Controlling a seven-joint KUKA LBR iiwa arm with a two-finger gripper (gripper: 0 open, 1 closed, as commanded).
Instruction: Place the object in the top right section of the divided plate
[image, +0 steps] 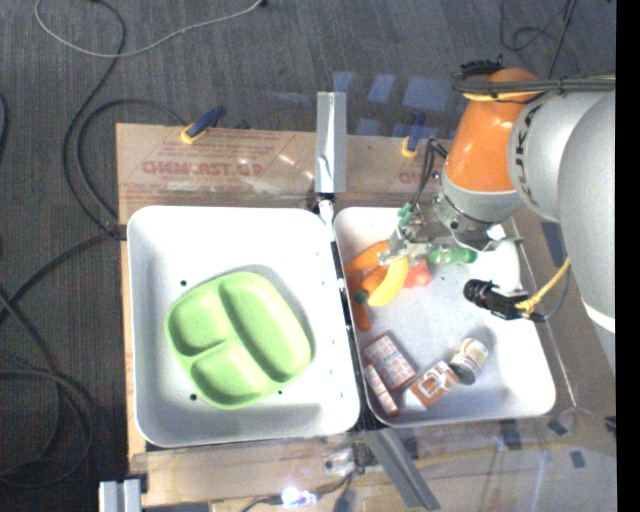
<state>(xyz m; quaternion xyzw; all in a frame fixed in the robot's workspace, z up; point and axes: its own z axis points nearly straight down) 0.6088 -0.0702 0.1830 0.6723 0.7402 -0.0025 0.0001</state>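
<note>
Green divided plate (240, 338) sits in the left bin (150, 250), well off to the left of the claw (408, 250) and a bit lower in the view. That's where the object needs to end up, in the plate's top right section.

Right now the arm is over the right bin (530, 390), with the claw down at the pile near the bin's upper left corner. A yellow banana-looking toy (388, 284) lies just below the claw, an orange piece (364, 258) just to its left, and something red (417, 277) beside that. Further below the claw, well apart from it, are a couple of small boxes (385, 365) and a can (468, 358).

Looks to me like the picking step, nothing carried over yet. I honestly can't tell whether the claw is spread or closed, or whether it has anything, since the wrist hides most of it.

Next move, I'd guess: get a firm grip on one item, lift clear of the bin wall, swing left across the divider and lower over the top right compartment.
</note>
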